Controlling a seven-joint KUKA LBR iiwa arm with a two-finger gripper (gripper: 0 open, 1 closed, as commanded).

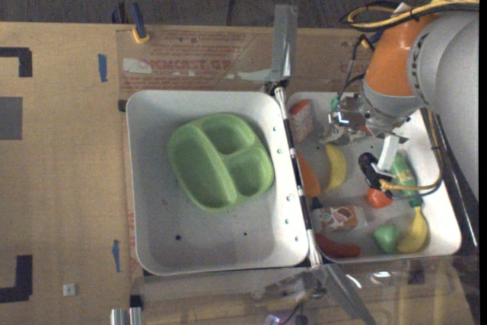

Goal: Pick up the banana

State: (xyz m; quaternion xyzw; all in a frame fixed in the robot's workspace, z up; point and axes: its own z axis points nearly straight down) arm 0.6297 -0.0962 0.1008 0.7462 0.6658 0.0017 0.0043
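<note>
We see the hand [344, 127] low in the right bin [449, 240], just above a banana [335, 167]; we cannot tell its grip.

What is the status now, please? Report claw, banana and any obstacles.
Claw low in the right bin, just above the banana. Banana lies free. A carrot lies close beside it; second banana sits at the near corner.

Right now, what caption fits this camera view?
Gripper poised above a banana in the crowded right bin.
</note>
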